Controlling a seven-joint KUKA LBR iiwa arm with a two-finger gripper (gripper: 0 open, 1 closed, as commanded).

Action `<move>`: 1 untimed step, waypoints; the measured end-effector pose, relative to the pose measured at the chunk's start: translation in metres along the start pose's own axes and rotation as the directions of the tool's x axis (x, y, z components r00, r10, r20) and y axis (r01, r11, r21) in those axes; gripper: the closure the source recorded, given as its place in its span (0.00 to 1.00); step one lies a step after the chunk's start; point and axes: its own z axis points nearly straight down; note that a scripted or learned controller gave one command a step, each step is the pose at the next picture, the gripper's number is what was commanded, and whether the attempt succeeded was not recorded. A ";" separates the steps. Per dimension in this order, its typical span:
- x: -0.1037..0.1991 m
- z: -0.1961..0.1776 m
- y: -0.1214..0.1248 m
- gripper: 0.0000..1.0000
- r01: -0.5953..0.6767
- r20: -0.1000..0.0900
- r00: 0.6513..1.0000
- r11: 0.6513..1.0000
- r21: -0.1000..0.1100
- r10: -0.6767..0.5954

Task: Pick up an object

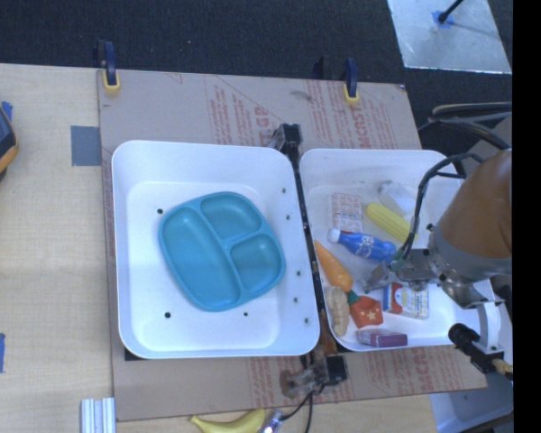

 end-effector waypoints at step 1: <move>0.016 0.014 0.082 0.00 -0.003 -0.008 1.000 1.000 0.009 0.003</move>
